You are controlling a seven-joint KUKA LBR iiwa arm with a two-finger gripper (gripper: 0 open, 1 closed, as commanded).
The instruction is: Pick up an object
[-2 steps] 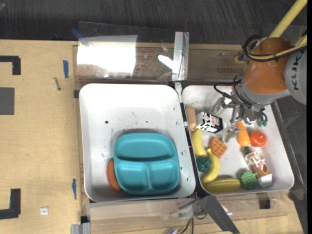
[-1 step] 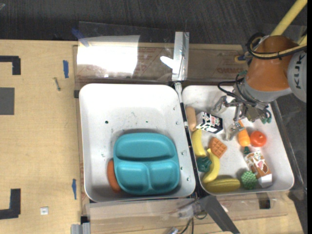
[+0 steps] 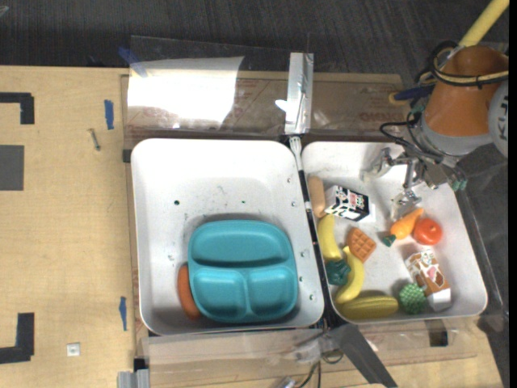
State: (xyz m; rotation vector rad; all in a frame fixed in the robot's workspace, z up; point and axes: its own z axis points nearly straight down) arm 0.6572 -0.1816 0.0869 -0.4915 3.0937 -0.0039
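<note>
Right bin [image 3: 477, 293], contents: small toy foods, clustered toward its near and middle parts. Item nearest the gripper [image 3: 406, 186]: an orange carrot [image 3: 404, 224], lying tilted just near-side of the fingertips, its right end touching or almost touching a red tomato [image 3: 428, 231]. Black-and-white printed box [image 3: 349, 203] to the left of the gripper, with bare bin floor on most sides; judged the easiest alternative target. Waffle piece [image 3: 361, 244] near the bin's middle. Yellow banana [image 3: 327, 239] along the left wall, a tan bread stick [image 3: 315, 196] beyond it. A second yellow curved piece [image 3: 353, 281], a corn cob [image 3: 368, 305], a green broccoli [image 3: 412, 297] and a small white carton [image 3: 427, 272] crowd the near edge. Gripper: hangs over the far right part of this bin, carrying nothing; whether its fingers are spread or together, I cannot tell, since the metal parts blur together. Handling note, as judgement: the carrot is the likely pick; descend straight over its thicker middle, fingers set across its narrow width, and keep off the tomato so it does not roll the carrot aside. Avoid the packed near row, where neighbours would block the fingers. Left bin [image 3: 161, 176]: a teal divided tray [image 3: 242, 269] with an orange item [image 3: 185, 289] partly under its left edge; well apart from the gripper. Tabletop [image 3: 56, 217]: tan board to the left of both bins.
</note>
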